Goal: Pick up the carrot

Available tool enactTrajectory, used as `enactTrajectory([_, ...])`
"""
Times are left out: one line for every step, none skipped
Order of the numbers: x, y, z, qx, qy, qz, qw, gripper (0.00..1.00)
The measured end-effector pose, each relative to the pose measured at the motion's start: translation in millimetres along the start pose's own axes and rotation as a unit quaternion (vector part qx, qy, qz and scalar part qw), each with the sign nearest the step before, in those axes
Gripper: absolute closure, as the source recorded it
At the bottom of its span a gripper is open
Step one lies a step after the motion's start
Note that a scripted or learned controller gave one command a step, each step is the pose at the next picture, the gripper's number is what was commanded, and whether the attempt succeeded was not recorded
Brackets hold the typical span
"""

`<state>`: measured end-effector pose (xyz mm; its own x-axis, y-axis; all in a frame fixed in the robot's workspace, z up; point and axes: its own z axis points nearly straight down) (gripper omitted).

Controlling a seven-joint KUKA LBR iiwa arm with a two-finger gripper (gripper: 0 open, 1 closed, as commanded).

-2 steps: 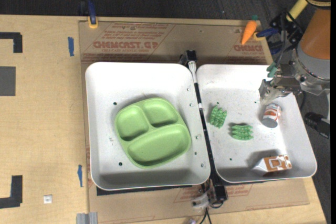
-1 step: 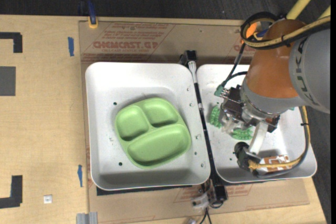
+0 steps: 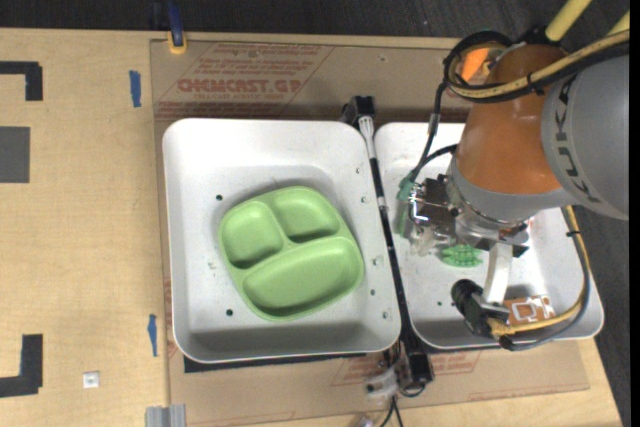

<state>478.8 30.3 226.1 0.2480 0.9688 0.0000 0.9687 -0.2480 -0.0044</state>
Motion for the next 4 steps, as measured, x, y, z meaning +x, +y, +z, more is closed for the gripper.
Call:
enactTrajectory([43.6, -0.8, 28.7, 0.0, 0.0, 0.119, 0.9929, 1.0])
enactTrajectory([35.4, 16.7, -114.3, -0.003, 0.0, -0.055, 0.9985, 1.0])
enactTrajectory([-15.3, 4.2, 10.9, -0.001, 0.0, -0.106, 0.9944, 1.0])
enactTrajectory([23.5, -5.7, 20.1, -0.002, 0.0, 0.018, 0.9998, 1.0])
